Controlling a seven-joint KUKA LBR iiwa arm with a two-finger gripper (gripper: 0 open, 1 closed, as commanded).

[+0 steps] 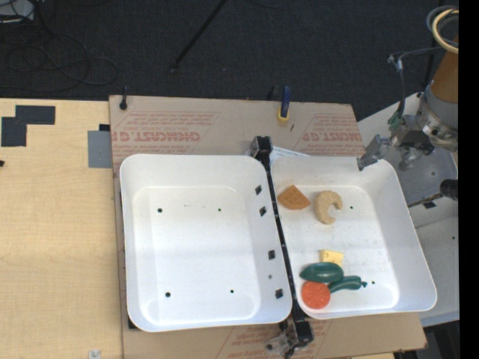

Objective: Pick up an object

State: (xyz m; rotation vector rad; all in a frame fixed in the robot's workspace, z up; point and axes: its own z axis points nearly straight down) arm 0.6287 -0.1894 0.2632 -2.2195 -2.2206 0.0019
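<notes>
The right bin (416, 254) holds several small items. An orange-brown wedge (293, 197) and a tan curved piece (328, 206) lie toward its far side. Near the front are a small yellow piece (331, 257), a green object (331, 276) and a red disc (316, 296), bunched close together. My gripper (403, 145) hangs at the bin's far right corner, above the rim, well away from every item. The arm's orange band (447, 75) rises above it at the view's right edge.
The left bin (135, 223) sits beside the right one, with a black divider strip (271, 223) between them. Both rest on a cardboard sheet (194, 126). A blue-and-yellow clamp (284, 105) grips the cardboard's far edge.
</notes>
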